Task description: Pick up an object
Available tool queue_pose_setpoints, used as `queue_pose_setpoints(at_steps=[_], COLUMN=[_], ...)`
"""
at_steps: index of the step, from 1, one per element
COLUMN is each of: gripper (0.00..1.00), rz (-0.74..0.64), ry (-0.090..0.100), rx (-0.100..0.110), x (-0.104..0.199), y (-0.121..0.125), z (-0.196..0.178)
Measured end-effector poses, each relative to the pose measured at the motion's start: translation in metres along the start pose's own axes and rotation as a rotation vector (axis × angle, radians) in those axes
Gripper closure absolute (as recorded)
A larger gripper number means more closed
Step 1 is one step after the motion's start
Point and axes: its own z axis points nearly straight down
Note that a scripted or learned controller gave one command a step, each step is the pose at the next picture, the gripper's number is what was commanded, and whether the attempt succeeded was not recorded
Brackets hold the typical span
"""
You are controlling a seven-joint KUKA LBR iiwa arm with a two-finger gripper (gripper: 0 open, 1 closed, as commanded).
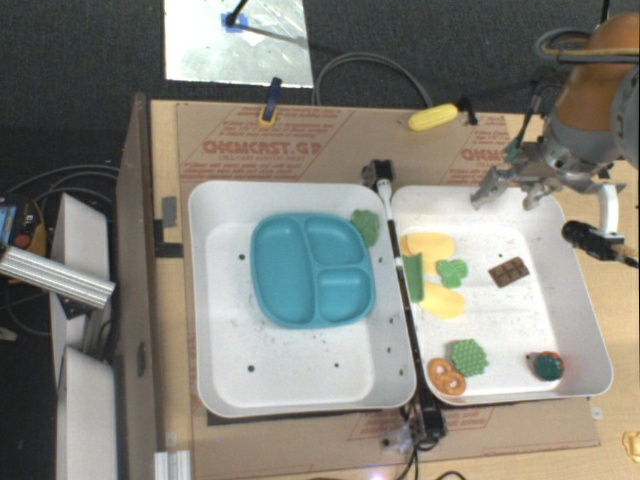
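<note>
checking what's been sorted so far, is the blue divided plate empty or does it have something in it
Empty: the blue divided plate in the left bin shows bare compartments. A green piece lies just beside its rim.

Even, bright overhead light; both white bins look slightly washed out. Glare flares off the shiny metal sheet at eleven o'clock. Shadows stay soft and short. Overall sharpness is modest and grainy, with the arm at two o'clock slightly blurred.

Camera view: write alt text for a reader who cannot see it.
A grey arm's gripper hovers at the far edge of the right bin, which holds small toy foods such as a brown bar and a pretzel. The left bin holds a blue tray.
</note>
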Motion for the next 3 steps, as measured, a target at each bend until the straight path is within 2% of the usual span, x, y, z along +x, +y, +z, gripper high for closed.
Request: queue_pose_setpoints(at_steps=[1, 2, 3], gripper=[0.0, 0.0, 0.0], rz=[-0.004, -0.004, 0.005], ry=[0.003, 0.002, -0.001], rx=[0.006, 0.004, -0.001], x=[0.054, 0.077, 0.024], y=[-0.041, -0.037, -0.031], z=[0.029, 0.084, 0.103])
